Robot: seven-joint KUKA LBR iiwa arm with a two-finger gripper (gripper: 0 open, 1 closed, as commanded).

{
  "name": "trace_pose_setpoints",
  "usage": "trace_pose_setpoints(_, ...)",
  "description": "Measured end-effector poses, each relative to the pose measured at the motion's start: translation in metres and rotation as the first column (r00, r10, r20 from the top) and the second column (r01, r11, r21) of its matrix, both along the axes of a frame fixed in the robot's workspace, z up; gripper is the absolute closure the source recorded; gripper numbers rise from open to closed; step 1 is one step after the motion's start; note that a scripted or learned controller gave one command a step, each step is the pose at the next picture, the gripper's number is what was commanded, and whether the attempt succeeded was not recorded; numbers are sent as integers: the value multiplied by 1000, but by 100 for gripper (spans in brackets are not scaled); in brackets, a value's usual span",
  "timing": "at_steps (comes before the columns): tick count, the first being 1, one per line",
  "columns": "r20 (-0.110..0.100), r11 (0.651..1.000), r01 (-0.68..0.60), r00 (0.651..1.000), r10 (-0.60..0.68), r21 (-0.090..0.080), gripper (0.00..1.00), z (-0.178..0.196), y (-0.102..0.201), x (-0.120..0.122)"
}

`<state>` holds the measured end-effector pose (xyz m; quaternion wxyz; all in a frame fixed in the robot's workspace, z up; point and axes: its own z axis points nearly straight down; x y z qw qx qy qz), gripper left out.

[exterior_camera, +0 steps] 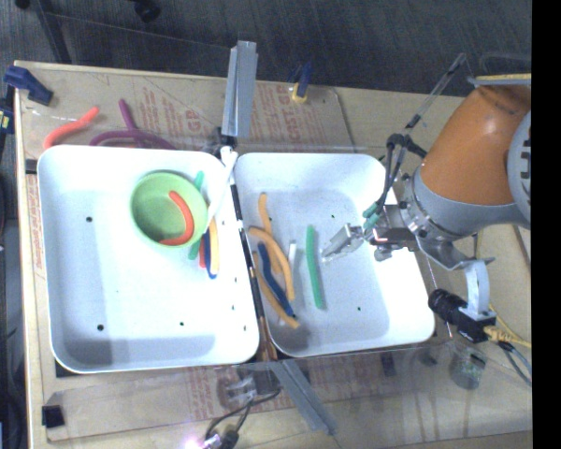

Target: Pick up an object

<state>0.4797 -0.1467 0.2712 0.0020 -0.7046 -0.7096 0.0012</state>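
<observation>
My gripper (339, 243) hangs over the right part of the right bin (393, 316), its tip pointing left and nothing visibly held. Just left of the tip a green stick (312, 266) lies lengthwise on the bin floor. Further left, a long orange stick (280, 260) and a blue stick (270, 285) cross each other, with a short orange stick (263, 210) above them. In the left bin (122, 335) a green bowl (166, 208) holds a curved red-orange piece (179, 224). A yellow stick (213, 245) lies by that bin's right wall.
The arm's orange band (477, 148) and grey wrist cover the right bin's right rim. On the bench behind the left bin lie an orange piece (70, 127) and a purple loop (131, 138). A grey metal bar (238, 87) stands at the back between the bins.
</observation>
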Motion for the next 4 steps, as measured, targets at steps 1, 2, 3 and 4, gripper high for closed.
trace_pose_setpoints(1,-2,986,-168,986,168,2,0,-68,1,56)
trace_pose_setpoints(2,13,992,-128,992,128,-3,0,-175,-29,52)
trace_pose_setpoints(3,5,991,-132,991,132,-3,100,-166,-30,50)
trace_pose_setpoints(4,3,997,-75,997,75,0,100,-60,-11,76)
